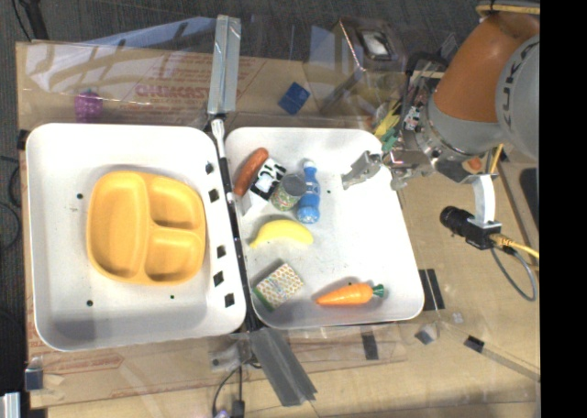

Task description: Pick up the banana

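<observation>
A yellow banana [282,234] lies in the middle of the right bin [371,251], curved, with its ends pointing down. My gripper [363,170] hangs over the bin's upper right part, well to the right of and above the banana. Nothing sits between its fingers as far as I can see. The grey arm with its orange band [481,63] reaches in from the right.
In the right bin also lie a red sausage [250,170], a black-and-white box [269,179], a can [289,192], a blue bottle [308,193], a patterned packet [279,284] and a carrot [348,294]. A yellow divided tray [145,224] sits in the left bin [55,306].
</observation>
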You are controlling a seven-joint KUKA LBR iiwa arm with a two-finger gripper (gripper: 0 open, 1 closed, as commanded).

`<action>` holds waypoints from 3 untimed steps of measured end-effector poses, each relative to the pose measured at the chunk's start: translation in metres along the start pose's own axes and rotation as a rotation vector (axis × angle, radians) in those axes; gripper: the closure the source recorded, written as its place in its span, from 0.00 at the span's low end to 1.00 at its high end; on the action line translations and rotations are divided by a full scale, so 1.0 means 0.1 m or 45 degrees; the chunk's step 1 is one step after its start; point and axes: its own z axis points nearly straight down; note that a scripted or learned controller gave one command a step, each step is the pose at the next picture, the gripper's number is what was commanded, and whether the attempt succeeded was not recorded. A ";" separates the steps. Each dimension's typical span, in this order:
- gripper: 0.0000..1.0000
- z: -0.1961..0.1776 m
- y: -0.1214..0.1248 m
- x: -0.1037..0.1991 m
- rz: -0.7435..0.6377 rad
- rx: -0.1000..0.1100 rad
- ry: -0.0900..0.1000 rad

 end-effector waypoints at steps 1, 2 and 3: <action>0.00 1.45 0.04 0.54 -0.024 0.002 0.000; 0.00 1.53 -0.58 0.89 0.041 0.000 0.001; 0.00 1.50 -0.89 1.06 0.128 -0.004 0.000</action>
